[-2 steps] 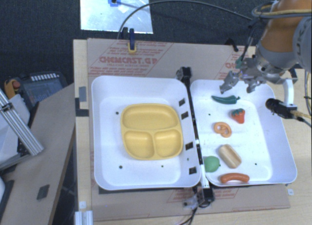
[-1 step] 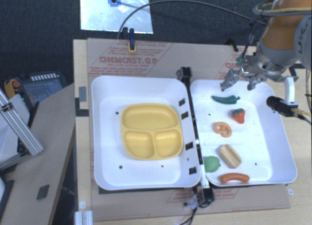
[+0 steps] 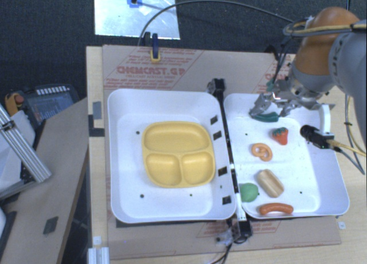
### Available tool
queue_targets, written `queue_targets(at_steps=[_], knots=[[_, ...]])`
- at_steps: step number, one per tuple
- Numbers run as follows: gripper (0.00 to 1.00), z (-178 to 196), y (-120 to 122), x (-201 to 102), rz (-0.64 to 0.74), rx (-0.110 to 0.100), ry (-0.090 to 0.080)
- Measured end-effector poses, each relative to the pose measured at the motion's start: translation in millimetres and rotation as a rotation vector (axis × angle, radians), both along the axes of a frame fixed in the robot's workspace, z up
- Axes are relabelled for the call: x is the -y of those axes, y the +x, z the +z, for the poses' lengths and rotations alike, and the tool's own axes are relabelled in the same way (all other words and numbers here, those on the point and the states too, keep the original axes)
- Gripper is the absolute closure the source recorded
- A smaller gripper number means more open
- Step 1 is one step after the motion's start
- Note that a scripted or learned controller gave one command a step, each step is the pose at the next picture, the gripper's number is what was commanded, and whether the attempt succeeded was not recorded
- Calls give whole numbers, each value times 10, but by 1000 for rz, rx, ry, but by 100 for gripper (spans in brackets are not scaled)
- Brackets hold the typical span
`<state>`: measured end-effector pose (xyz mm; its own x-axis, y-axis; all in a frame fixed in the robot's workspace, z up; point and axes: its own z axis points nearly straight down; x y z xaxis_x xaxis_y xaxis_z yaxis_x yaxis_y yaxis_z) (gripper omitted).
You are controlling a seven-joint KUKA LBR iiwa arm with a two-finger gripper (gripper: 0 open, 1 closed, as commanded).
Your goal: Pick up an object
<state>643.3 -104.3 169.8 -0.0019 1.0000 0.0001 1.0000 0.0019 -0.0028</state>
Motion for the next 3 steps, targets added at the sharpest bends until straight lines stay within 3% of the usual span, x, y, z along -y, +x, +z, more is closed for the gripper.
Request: queue_targets(at_steps=[1,2,3], knots=[[0,-554,12,97,-1,1,-1],[0,-864,16,92,-1,2,0],[100,-732,32,95,-1,8,-1]])
